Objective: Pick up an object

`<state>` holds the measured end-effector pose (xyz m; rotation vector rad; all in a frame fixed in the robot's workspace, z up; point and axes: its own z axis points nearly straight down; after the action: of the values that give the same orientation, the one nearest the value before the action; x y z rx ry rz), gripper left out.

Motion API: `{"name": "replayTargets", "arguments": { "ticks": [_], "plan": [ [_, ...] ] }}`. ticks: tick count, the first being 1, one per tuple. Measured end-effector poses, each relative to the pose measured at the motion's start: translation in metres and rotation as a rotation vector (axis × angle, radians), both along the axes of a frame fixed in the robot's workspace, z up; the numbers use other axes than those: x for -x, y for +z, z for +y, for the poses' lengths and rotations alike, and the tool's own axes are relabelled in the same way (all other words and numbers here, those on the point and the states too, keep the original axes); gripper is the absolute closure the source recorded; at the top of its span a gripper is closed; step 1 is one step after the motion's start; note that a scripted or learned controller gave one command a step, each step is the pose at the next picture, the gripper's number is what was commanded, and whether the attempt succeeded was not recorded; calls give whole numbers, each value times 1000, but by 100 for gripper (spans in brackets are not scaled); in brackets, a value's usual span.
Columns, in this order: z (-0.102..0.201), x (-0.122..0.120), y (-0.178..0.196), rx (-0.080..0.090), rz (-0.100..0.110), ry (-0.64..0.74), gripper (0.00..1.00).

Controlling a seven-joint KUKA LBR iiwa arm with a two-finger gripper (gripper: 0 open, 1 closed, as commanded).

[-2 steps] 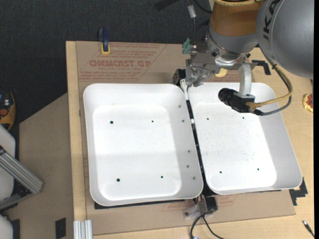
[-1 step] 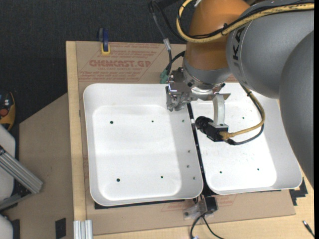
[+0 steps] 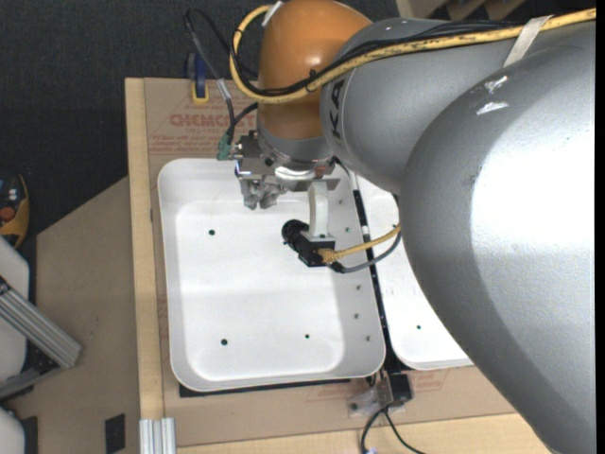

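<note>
Where the arm point(image 3: 473, 159) ended, the gripper point(image 3: 260, 195) hung over the far edge of the left bin point(image 3: 189, 282), near its back wall. Short grey fingers pointed down toward the bin floor; from this slant I could not tell how far apart they stood, and nothing was visible between them. Just above the gripper sat the pale wrist flange, then the orange band point(image 3: 302, 45), domed and glossy, wrapped by a yellow-and-black cable point(image 3: 416, 38) that ran off along the grey arm toward the right. A small black fitting point(image 3: 304, 242) with a yellow-tipped lead hung beside the wrist, over the bin's right half.

No object for picking could be made out on the visible floor of the left bin: plain white, marked with a few small dark dots. The arm's bulk covered most of the right bin point(image 3: 421, 334), so its contents could not be judged; a strip of its white floor and near rim showed.

Both bins rested on a tan board point(image 3: 142, 206) with red printed lettering at the far end. A blue clip point(image 3: 199, 76) stood at the board's far edge. Dark floor lay beyond.
</note>
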<state>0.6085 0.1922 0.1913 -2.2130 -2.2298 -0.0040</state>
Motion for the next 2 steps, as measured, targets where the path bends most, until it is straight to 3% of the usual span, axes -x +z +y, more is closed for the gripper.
{"name": "replayTargets", "arguments": {
  "ticks": [1, 2],
  "plan": [
    [-24, 14, 98, 0, -7, -10, 100],
    [-36, 35, 115, 1, 2, -9, 100]
  ]
}}
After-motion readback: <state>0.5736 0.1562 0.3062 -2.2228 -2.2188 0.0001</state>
